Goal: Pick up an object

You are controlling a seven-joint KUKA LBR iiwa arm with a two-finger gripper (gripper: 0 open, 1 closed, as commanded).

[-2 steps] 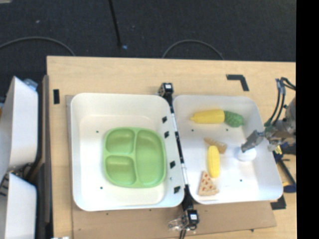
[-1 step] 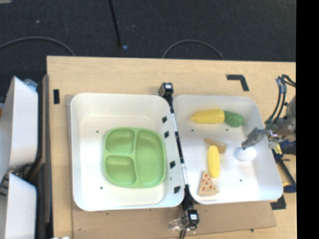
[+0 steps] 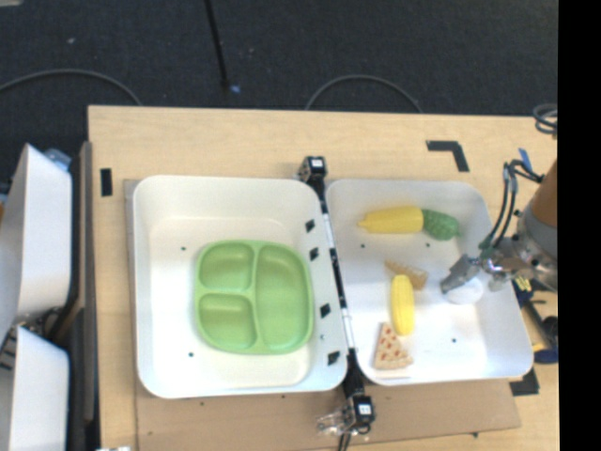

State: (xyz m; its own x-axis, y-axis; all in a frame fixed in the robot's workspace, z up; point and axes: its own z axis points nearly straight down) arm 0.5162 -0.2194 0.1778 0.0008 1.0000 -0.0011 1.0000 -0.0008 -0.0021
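The right bin holds a yellow corn cob with a green husk end near its back, a small tan piece in the middle, a yellow banana lying lengthwise, and a pizza slice near the front. My gripper reaches in from the right, low over the right bin's right half, to the right of the banana. A small white object lies under its tips. No toy sits visibly between them.
The left bin holds a green divided plate. A black divider with clips runs between the bins. White boxes stand at the far left. Cables hang along the arm at the right edge.
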